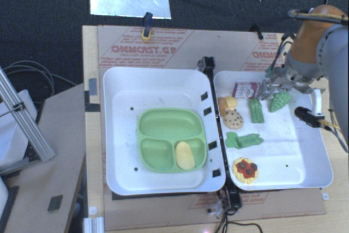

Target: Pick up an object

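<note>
Robotics lab setup. Plywood desk (180, 43) covered by a protective sheet printed with red "CHEMCAST" lettering, two shallow white plastic bins (122, 117) clamped side by side, grey industrial arm with orange band (313, 35), loose cables (27, 71), aluminium extrusion frame (24, 123), dark carpet floor (43, 3), plastic toy food (245, 169) as test props.

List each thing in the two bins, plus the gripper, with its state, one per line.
Green tray: flat in the left bin, holding a yellow piece.
Yellow piece: lying in the tray's lower right compartment.
Cookie: flat in the right bin.
Pizza slice: flat, near the front wall.
Green bunch: lying just below the gripper.
Gripper: low over the right bin, by the purple packet.
</note>
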{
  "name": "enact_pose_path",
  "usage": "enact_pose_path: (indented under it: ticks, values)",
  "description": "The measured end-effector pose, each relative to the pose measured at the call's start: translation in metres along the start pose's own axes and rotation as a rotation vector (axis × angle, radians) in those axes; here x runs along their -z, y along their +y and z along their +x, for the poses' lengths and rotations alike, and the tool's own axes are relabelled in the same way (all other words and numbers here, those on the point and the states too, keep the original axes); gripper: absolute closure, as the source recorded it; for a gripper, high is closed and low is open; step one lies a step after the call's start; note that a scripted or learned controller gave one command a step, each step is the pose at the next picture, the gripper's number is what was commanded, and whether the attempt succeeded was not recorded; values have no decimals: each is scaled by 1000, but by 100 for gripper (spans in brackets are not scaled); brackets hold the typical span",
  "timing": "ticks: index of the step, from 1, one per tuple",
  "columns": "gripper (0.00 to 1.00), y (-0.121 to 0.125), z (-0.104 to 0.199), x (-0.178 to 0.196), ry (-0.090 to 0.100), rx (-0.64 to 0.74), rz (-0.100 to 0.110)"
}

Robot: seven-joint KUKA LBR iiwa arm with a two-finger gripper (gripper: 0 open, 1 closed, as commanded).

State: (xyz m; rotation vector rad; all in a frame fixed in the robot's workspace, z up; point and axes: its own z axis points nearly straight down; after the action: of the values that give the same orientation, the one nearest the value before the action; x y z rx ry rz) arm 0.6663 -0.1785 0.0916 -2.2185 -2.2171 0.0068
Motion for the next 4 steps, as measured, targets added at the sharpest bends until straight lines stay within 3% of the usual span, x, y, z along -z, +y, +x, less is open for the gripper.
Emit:
enact_pose_path:
  ticks: [1, 2, 3, 4]
  values:
    - [0, 3, 2, 8, -1, 4, -10]
    - [0, 3, -29, -6, 0, 1, -9]
    - [0, 3, 21, -6, -1, 7, -9]
    - [0, 0, -17, -6, -3, 0, -12]
